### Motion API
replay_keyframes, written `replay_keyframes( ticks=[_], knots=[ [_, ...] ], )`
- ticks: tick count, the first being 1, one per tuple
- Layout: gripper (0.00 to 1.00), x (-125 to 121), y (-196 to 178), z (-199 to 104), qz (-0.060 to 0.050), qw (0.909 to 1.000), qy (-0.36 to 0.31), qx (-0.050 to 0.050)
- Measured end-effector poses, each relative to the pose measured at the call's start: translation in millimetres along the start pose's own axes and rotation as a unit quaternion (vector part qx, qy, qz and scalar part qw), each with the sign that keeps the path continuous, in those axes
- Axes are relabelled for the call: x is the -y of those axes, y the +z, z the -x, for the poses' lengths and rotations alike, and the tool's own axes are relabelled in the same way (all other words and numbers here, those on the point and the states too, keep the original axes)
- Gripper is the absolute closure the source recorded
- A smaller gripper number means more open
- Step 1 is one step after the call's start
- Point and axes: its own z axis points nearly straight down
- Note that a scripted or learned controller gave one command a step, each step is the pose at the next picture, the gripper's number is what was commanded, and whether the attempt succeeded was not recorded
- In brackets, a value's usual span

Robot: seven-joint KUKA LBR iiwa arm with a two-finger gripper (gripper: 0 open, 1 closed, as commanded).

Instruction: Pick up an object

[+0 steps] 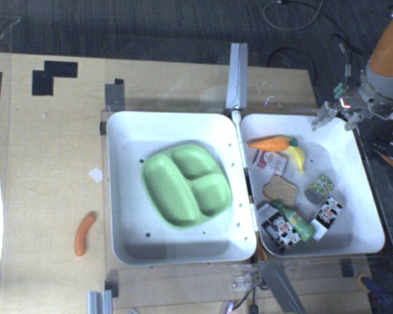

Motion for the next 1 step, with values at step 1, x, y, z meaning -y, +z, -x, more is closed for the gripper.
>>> replay_keyframes(
  ticks=[1],
  knots=[
    [0.0, -5.0, 82.2, -7.0, 0.002, 0.9981, -0.062, 0.0]
  ],
)
